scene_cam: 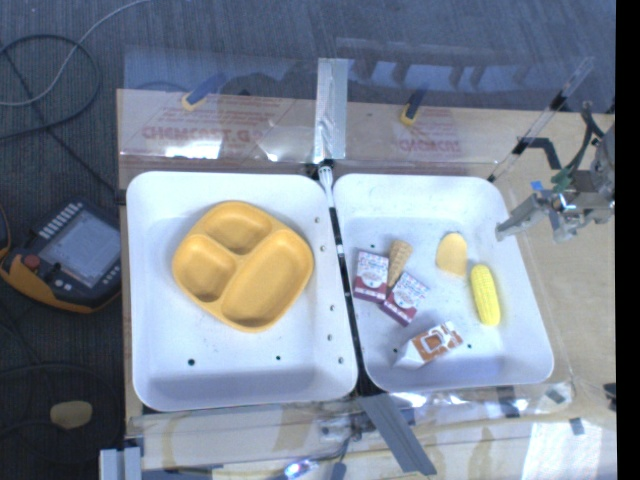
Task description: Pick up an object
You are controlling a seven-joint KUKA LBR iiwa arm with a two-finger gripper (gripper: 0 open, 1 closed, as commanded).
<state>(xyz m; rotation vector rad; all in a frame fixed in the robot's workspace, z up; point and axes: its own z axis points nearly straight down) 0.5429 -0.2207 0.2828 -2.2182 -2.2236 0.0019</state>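
Yellow tray (243, 265) in L bin (150, 368), R bin (520, 353) w/ corn (485, 294) at 3 o'clock, gripper (572, 208) past its 2 o'clock rim, grip state can't tell

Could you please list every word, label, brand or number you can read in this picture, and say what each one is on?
None can be read with certainty.
Red mirrored lettering on the clear plastic sheet behind the left white bin: too blurred to read.
Printing on the two small red-and-white packets and the orange-and-white packet in the right white bin: too small.
Screen of the grey and orange handheld pendant on the floor: unreadable.
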